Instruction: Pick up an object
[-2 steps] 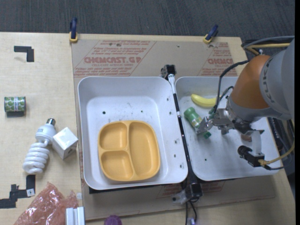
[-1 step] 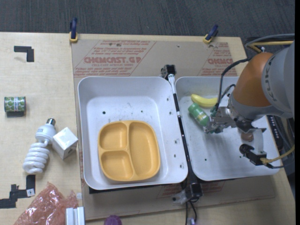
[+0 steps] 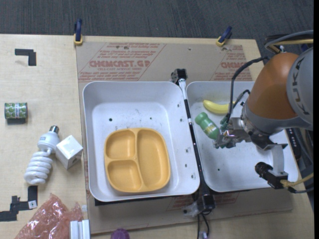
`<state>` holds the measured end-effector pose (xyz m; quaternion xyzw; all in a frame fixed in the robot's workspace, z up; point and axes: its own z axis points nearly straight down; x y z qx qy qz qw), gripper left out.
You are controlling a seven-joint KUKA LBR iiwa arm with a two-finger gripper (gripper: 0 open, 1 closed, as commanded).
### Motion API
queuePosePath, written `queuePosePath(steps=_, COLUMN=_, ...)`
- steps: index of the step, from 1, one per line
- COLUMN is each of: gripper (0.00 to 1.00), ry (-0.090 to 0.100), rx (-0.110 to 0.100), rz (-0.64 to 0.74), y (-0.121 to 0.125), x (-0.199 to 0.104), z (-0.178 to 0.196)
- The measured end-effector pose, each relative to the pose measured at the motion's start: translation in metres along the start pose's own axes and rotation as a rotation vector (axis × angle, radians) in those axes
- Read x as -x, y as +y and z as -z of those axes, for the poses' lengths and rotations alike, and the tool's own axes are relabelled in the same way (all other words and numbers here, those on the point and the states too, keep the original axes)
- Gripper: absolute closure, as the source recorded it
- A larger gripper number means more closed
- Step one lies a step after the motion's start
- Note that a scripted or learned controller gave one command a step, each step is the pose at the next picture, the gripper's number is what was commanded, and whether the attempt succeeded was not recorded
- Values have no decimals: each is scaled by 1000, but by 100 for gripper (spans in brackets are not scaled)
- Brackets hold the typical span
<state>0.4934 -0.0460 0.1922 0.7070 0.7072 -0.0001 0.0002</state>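
A green bottle (image 3: 207, 125) lies at a slant in the right bin (image 3: 224, 176), close to its left wall. A yellow banana (image 3: 217, 107) lies just behind the bottle, and the arm partly hides its right end. My gripper (image 3: 223, 141) hangs low in this bin, right beside the bottle's lower end. I see nothing clearly held in it. The grey and orange wrist covers the right half of the bin.
The left bin (image 3: 124, 101) holds a yellow divided plate (image 3: 137, 159). On the bench to the left lie a spiral light bulb (image 3: 41, 158), a white cube (image 3: 69, 151), a green can (image 3: 15, 111) and a red mesh bag (image 3: 50, 218).
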Motion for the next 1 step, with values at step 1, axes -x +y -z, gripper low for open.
queuePosePath(steps=1, gripper=100, ry=-1, rx=1, rz=2, y=39, x=-16, z=0)
